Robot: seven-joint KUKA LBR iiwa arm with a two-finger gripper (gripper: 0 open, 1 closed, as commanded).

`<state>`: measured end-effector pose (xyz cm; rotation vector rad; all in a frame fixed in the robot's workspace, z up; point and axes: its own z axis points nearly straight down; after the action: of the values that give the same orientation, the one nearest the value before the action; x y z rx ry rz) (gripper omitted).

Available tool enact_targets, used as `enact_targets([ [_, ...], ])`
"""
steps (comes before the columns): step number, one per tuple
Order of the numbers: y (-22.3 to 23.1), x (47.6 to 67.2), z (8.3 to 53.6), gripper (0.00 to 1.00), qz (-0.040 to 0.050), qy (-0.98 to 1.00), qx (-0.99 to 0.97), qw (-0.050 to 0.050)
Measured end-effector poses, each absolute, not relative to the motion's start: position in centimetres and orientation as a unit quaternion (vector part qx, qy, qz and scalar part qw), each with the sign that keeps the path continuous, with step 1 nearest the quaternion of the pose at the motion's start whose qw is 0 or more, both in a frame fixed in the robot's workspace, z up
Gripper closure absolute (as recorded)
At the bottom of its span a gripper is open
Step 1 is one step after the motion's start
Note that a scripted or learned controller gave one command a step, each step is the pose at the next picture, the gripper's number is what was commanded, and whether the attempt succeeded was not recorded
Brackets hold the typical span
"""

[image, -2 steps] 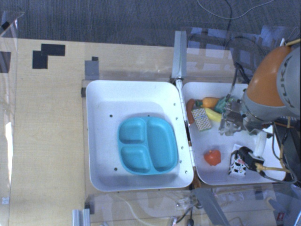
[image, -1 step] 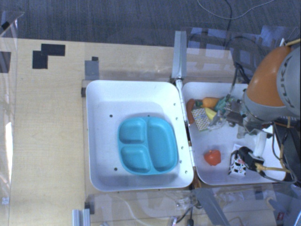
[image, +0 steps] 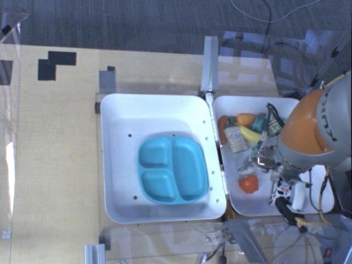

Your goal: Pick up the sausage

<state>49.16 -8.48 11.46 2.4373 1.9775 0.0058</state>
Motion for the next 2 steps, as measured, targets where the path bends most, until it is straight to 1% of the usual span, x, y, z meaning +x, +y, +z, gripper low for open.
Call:
enact_targets([
  [1, -8.3, 49.0, 8.9, 0.00, 0.0043, 0.623, 0.782, 0.003],
  [2, -8.2, 49.4, 10.1, 1.00, 0.0079, 0.624, 0.781, 0.006],
])
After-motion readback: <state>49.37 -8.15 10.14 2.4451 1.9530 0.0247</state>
